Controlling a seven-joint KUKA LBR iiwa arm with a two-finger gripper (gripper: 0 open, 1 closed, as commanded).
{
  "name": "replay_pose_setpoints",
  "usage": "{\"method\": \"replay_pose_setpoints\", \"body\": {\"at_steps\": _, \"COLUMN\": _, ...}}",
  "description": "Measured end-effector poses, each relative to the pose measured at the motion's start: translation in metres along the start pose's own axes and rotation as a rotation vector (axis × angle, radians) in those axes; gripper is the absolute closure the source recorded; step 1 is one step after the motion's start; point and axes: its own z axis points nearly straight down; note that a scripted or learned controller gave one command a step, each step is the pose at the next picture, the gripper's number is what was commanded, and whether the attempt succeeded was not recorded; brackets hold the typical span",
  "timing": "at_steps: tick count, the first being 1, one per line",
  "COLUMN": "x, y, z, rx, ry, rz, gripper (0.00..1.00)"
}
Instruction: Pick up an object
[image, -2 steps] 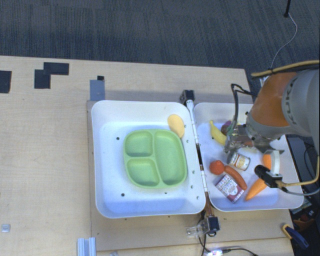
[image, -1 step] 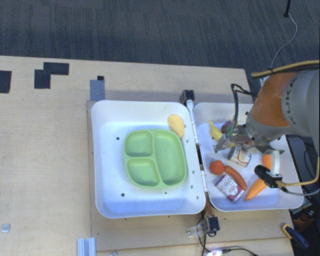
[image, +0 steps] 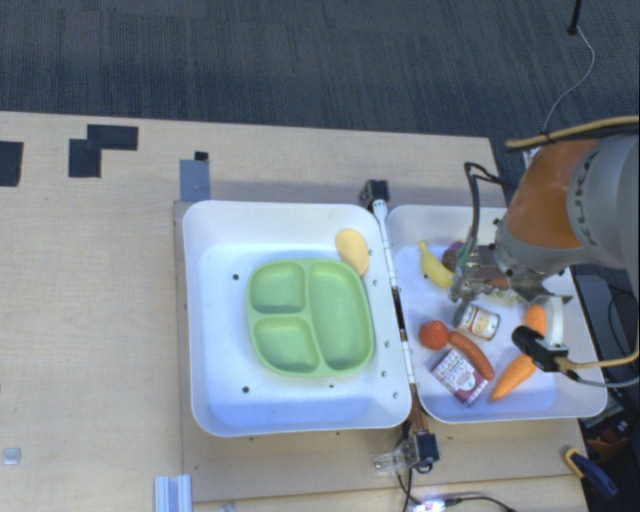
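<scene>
- Two shallow white bins: the left bin (image: 215, 400) bears a green sectioned tray (image: 308, 316); the right bin (image: 580, 405) holds the pickable clutter.
- The grey two-finger gripper (image: 468, 290) hovers mid-bin above a small labelled jar (image: 481, 321); its opening I cannot tell.
- Judged step: approach. Next, descend squarely onto the jar, avoiding the red sausage-shaped toy (image: 472, 354).
</scene>
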Motion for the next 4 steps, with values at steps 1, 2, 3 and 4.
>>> {"method": "replay_pose_setpoints", "body": {"at_steps": 1, "x": 0.0, "y": 0.0, "z": 0.0, "rx": 0.0, "ry": 0.0, "rz": 0.0, "gripper": 0.0}}
{"method": "replay_pose_setpoints", "body": {"at_steps": 2, "x": 0.001, "y": 0.001, "z": -0.011, "rx": -0.003, "ry": 0.001, "rz": -0.002, "gripper": 1.0}}
{"method": "replay_pose_setpoints", "body": {"at_steps": 3, "x": 0.001, "y": 0.001, "z": -0.011, "rx": -0.003, "ry": 0.001, "rz": -0.003, "gripper": 0.0}}
{"method": "replay_pose_setpoints", "body": {"at_steps": 4, "x": 0.02, "y": 0.031, "z": 0.024, "rx": 0.01, "ry": 0.001, "rz": 0.001, "gripper": 0.0}}
